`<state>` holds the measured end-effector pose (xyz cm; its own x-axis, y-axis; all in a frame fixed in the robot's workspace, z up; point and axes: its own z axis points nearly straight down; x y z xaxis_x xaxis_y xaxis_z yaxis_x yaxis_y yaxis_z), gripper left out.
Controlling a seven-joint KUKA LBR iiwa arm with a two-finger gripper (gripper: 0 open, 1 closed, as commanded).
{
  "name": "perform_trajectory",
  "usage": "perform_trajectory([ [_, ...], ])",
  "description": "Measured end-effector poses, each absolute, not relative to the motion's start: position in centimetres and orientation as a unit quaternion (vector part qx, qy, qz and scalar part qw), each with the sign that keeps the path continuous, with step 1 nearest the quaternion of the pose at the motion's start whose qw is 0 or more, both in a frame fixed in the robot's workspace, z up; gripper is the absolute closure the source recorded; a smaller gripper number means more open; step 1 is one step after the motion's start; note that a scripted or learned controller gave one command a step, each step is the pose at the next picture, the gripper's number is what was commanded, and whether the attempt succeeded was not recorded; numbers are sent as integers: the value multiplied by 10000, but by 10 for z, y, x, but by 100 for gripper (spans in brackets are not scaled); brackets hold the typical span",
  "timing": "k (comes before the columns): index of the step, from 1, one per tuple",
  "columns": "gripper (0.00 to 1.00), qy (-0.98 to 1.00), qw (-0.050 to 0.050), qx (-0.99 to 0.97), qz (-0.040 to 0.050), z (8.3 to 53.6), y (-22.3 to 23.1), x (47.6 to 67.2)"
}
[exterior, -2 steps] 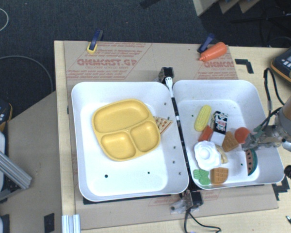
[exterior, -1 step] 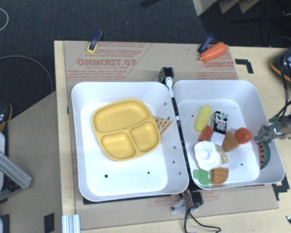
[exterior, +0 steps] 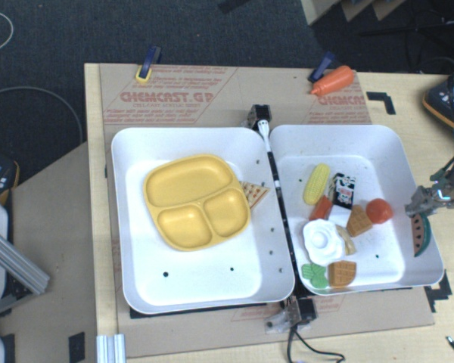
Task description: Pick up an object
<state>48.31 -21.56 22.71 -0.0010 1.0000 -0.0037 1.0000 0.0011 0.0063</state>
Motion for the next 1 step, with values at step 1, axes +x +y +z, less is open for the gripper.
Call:
perform_trajectory([
  [1,100,7094,-15,7048,7,217,-162,501],
])
